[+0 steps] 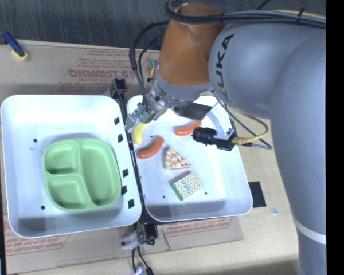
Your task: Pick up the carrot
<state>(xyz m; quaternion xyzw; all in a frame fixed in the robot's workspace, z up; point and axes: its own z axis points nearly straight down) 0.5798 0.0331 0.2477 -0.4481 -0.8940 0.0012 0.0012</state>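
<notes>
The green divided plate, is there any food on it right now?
No. The green divided plate sits bare in the left bin, while the food pieces lie in the right bin.

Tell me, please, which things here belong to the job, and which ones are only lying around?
Belong to the job:
carrot
pincer

Only lying around:
sausage
banana
pizza slice
sponge
green tray

arm [275, 56]: grey shell; orange band [186, 39] | black "KUKA" lettering; black cables
</notes>
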